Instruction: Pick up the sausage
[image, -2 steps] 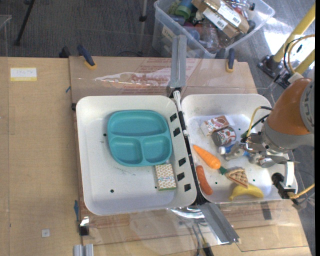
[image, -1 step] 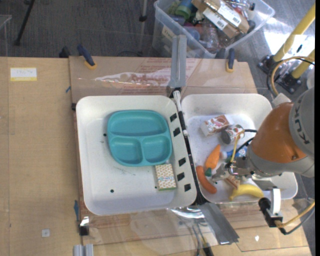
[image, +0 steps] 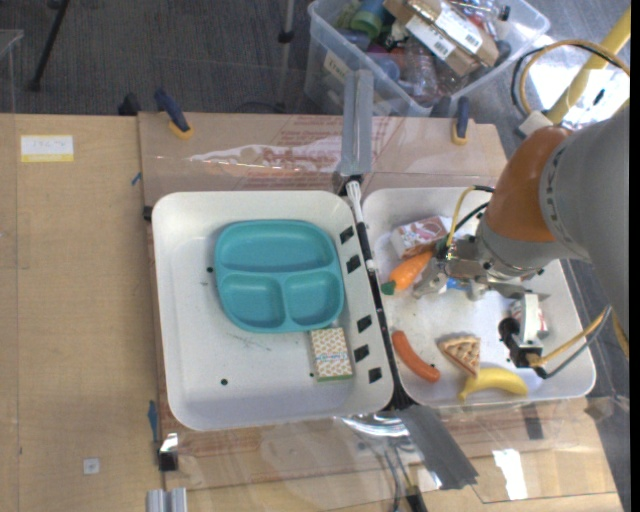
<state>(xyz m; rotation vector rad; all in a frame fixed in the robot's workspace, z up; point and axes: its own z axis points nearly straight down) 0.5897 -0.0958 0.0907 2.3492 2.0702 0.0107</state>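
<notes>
Beside the carrot (image: 411, 269) (touching), end effector (image: 432, 281).

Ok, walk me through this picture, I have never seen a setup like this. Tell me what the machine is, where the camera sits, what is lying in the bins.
The picture comes from one camera fixed above the bench, looking down at a slant. The grey machine with the orange band is a robot arm reaching in from the right. Its hand hangs over the right bin, near a carrot; I cannot tell whether it grips anything. Also in that bin lie the sausage it should pick up, a pizza slice and a banana. The left bin holds a teal divided plate and a small box.
</notes>
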